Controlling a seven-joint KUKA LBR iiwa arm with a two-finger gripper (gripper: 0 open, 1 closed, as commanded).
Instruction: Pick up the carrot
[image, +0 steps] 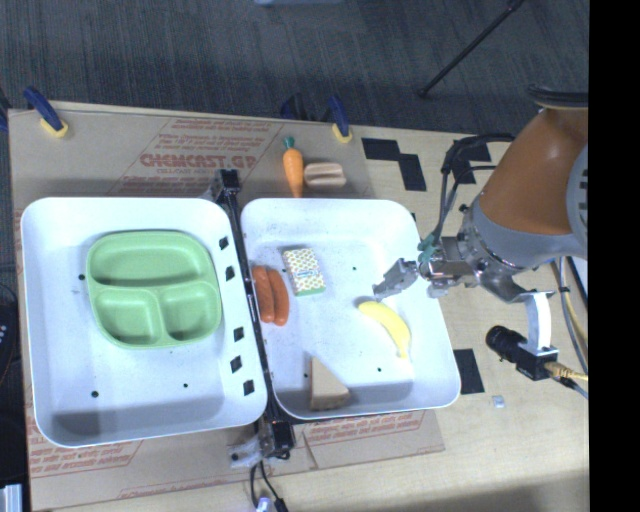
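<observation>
Carrot lay outside the bins on the bench, just beyond the right bin's far rim, beside a small bun. Gripper hung well apart, above the banana. Finger spread: cannot tell; nothing seen held.

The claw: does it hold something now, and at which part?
Nothing. The claw hangs open above the right bin, near the banana; the carrot lies outside.

Two white bins on the bench, and one green tray. One carrot, one banana, two sausages.
</observation>
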